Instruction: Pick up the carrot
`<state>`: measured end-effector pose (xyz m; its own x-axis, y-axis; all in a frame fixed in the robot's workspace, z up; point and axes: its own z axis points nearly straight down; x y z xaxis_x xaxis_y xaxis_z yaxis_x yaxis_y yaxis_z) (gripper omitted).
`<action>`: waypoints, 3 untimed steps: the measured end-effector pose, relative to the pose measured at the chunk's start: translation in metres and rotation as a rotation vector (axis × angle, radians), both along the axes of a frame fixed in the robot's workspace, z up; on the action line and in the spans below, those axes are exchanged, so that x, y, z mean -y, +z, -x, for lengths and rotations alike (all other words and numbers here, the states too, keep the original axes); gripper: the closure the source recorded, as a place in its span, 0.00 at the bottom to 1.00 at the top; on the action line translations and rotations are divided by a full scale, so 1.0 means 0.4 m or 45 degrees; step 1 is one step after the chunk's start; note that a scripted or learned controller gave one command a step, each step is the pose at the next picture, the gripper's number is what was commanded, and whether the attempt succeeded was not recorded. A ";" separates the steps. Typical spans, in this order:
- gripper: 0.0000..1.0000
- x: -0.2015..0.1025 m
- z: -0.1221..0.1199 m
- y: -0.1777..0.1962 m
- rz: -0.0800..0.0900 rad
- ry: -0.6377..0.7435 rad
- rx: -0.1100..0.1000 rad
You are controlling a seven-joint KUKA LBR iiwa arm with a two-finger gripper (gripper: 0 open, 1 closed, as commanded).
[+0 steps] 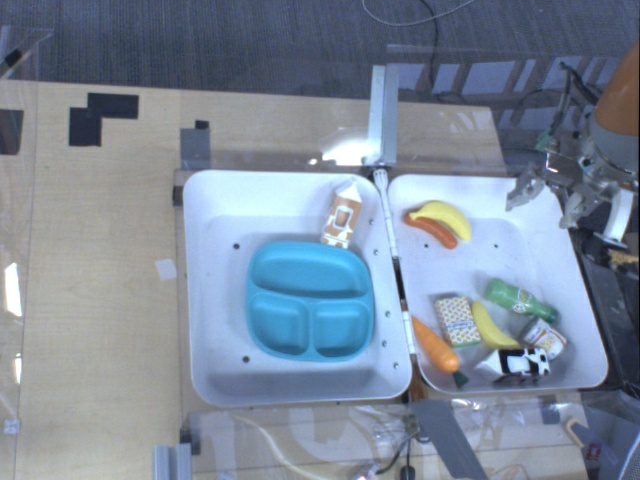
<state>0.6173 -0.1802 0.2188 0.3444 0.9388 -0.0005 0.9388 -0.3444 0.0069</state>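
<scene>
The orange carrot (pixel 435 345) lies in the right bin (pixel 500 253), against its left wall near the front corner, tip pointing toward the front. My gripper (pixel 548 200) hangs over the bin's far right corner, well away from the carrot. Its two fingers (pixel 521 190) stand apart, open, with nothing between them.
Next to the carrot are a patterned box (pixel 455 318), a yellow banana (pixel 492 326), a green bottle (pixel 520 298), a small can (pixel 546 340) and a cow toy (pixel 525 364). Another banana (pixel 443 214) and a red sausage (pixel 430 230) lie farther back. The left bin holds a blue divided plate (pixel 310 300) and a carton (pixel 342 218).
</scene>
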 end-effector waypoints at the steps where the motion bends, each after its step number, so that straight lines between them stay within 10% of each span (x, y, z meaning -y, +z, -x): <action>1: 0.00 -0.037 0.037 -0.064 0.001 0.342 -0.002; 2: 0.00 -0.188 -0.034 -0.246 -0.003 0.159 -0.004; 3: 0.00 -0.205 -0.079 -0.310 -0.009 -0.462 -0.006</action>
